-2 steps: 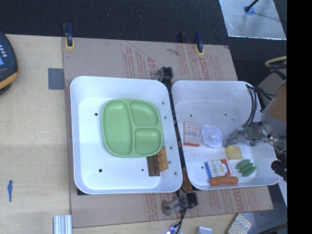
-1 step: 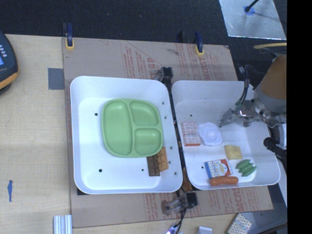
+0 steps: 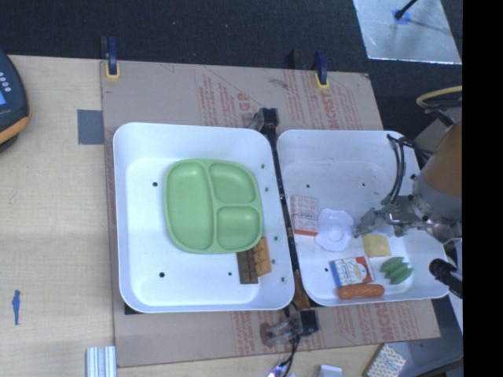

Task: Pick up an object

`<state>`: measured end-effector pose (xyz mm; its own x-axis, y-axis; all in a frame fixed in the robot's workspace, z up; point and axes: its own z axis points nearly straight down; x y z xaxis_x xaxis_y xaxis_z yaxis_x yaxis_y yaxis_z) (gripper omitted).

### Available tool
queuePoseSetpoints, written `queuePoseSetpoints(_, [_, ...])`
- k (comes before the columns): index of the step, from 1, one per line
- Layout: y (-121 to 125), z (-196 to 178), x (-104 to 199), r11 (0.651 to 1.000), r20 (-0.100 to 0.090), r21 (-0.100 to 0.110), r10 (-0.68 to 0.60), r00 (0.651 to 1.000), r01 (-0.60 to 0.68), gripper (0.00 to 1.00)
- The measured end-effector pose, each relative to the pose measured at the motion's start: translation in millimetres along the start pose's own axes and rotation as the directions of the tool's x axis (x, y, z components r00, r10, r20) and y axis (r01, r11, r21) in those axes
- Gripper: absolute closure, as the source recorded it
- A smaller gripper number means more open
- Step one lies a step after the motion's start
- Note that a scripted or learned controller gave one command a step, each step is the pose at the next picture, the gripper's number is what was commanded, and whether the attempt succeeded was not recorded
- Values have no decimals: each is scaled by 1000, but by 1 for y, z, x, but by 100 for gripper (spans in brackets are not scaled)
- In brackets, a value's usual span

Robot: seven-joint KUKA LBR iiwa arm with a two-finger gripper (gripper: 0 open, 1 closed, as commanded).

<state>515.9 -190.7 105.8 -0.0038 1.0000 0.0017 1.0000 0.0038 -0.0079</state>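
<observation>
While my claw (image 3: 376, 221) hovers low over the right bin (image 3: 346, 151), I can't tell its opening. Food toys cluster beneath, so the yellow block (image 3: 376, 246) looks nearest.

A grey arm (image 3: 440, 191) is seen at the right edge, with an orange-brown band (image 3: 448, 162) above the wrist. Dark cables (image 3: 397, 167) are looped along its side. The wrist is built of grey metal parts, ending in a metal gripper (image 3: 369, 225) that is blurred.
</observation>
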Motion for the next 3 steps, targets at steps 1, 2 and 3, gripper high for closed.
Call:
queuePoseSetpoints(1, [-37,15,7,1000,-1,0,-1,1000,1,0])
queuePoseSetpoints(2, [-33,0,6,1000,2,-9,-5,1000,5,100])
queuePoseSetpoints(3, [-35,3,6,1000,1,-4,-5,1000,5,0])
